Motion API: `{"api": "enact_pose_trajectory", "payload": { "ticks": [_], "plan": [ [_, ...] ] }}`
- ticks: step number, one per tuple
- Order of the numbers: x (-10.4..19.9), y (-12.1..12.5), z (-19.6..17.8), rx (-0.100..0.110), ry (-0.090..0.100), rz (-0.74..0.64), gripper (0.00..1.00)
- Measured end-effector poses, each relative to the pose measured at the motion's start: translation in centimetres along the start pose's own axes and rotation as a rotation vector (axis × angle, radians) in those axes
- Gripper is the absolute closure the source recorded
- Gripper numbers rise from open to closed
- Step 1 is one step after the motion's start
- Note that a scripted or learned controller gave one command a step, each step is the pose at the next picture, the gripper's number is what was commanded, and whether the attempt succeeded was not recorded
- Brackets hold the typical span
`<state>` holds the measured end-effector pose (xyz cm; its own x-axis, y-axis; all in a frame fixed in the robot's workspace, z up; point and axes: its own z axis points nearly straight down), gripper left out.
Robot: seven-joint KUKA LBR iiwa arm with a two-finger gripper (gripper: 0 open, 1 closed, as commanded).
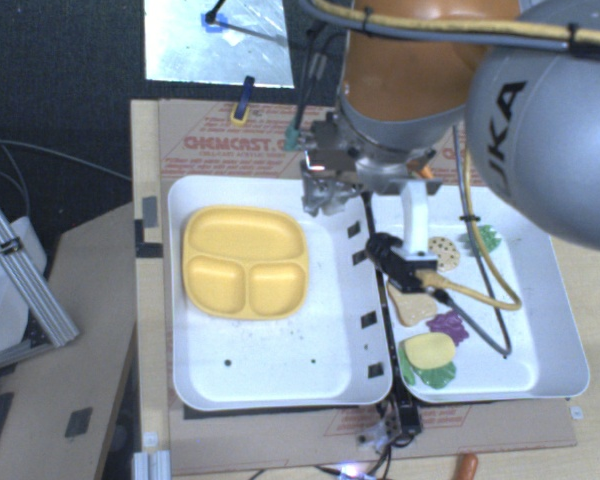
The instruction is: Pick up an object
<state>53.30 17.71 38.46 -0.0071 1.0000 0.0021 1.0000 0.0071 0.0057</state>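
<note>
1. The grey arm (550,108) reaches in from the upper right, close under the camera.
2. Its orange band (420,48) sits above the wrist.
3. The gripper (323,198) hangs below, pointing downward.

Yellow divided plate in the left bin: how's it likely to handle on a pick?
The yellow plate looks like moulded plastic, so probably stiff and light. Wide and flat: unlikely to roll, and likely graspable only at its rim. Smooth surface may slip.
</note>
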Motion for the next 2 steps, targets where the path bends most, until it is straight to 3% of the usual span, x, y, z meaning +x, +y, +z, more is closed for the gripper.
{"api": "enact_pose_trajectory", "payload": {
  "ticks": [1,2],
  "plan": [
    [6.1,-2.6,1.6,0.006,0.0,-0.003,1.0],
    [5.7,-2.7,-13.8,-0.013,0.007,0.002,1.0]
  ]
}}
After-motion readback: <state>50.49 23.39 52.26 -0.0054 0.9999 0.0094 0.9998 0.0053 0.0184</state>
